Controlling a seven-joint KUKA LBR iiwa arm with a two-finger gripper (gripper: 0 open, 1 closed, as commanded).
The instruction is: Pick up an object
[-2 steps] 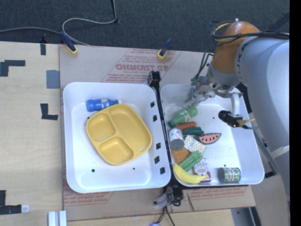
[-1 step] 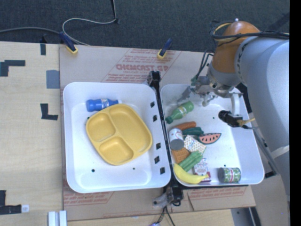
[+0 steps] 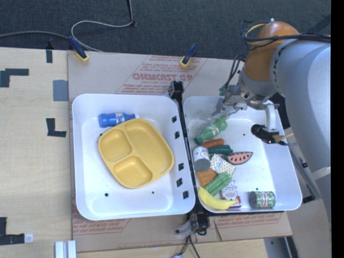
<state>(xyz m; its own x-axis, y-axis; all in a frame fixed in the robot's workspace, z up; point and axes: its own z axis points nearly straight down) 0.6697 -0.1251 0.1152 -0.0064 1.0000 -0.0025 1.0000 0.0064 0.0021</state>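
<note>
While your arm (image 3: pixel 269 63) reaches in over the right bin (image 3: pixel 279 171), its gripper (image 3: pixel 228 105) hangs at that bin's far left corner, just above the green bottle (image 3: pixel 210 131). You cannot tell how far it is open; nothing visible sits in its grasp. Landmark: the green bottle, lying tilted. Just nearer than it: an orange carrot (image 3: pixel 214 143), then a small can (image 3: pixel 200 154) on the divider side. Watermelon slice (image 3: pixel 239 158) lies right of those. Banana (image 3: pixel 216 200) rests at the near rim, with a green can (image 3: pixel 262 199) to its right. Across the divider, 1 yellow tray (image 3: pixel 135 152) fills the left bin (image 3: pixel 88 192), a blue bottle (image 3: pixel 115 119) touching its far edge.
</note>
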